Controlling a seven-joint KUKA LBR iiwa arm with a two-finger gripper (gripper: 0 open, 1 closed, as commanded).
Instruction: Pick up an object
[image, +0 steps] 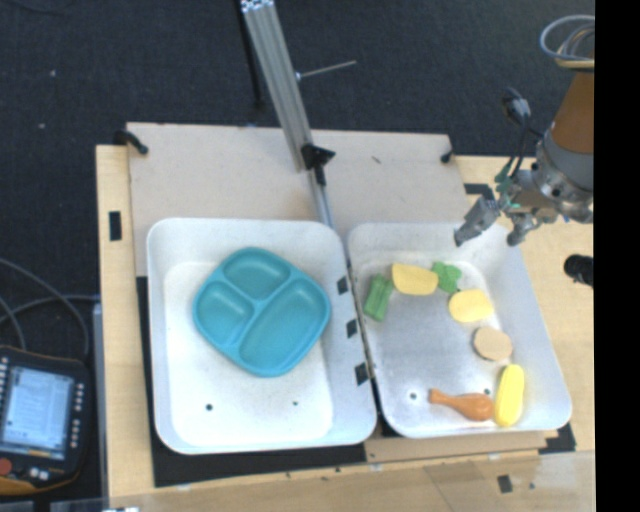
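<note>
My gripper (495, 226) hangs over the far right corner of the right bin (420, 245), fingers spread open with nothing between them. Below it lie the toy foods: a yellow piece (413, 279) touching a small green piece (447, 274), a green block (378, 298) near the bin's left wall, a second yellow piece (470, 305), a tan round (491, 344), a yellow oblong (510, 393) and an orange drumstick shape (462, 403) at the front.
The left bin (180, 400) holds a blue divided plate (262, 311). A grey metal pole (285, 95) slants down to the gap between the bins. A tablet (35, 410) sits at the left, off the bench.
</note>
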